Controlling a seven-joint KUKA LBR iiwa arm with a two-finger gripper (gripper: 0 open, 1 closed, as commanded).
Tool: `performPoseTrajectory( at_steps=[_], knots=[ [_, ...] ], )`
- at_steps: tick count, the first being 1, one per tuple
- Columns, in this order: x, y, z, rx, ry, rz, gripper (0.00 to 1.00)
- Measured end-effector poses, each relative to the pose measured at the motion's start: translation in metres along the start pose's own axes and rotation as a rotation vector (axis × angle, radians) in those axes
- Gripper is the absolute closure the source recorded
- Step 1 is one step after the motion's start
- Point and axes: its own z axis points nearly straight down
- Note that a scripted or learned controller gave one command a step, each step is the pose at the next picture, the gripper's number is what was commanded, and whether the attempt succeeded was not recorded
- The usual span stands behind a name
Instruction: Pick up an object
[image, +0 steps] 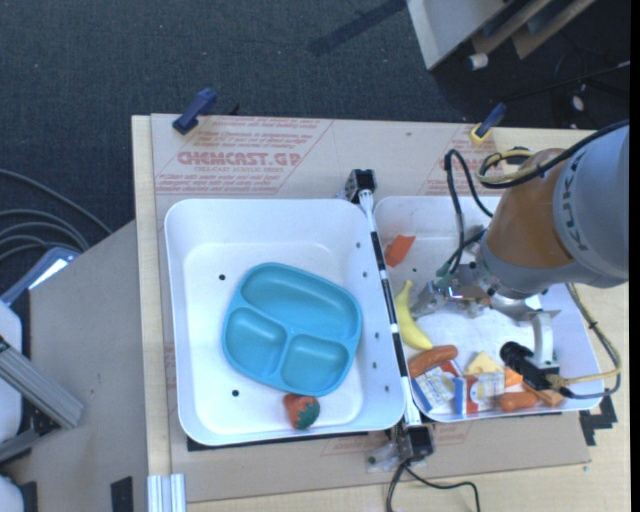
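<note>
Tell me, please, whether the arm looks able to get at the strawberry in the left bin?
Probably yes: the strawberry lies uncovered beside the blue tray, though the arm must cross the divider.

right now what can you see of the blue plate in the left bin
The blue plate is a light blue tray of what looks like smooth plastic, with rounded corners and three compartments: one long, two smaller. It lies flat and turned askew on the floor of the left bin. The compartments look bare. A strawberry lies close beside its near edge; contact is unclear.
</note>
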Motion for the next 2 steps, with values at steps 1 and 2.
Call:
performPoseTrajectory(
  at_steps=[1,2],
  knots=[
    [-0.028,0.06,0.0,-0.002,0.0,-0.001,0.0],
    [0.002,0.045,0.0,0.001,0.001,-0.002,0.0]
  ],
)
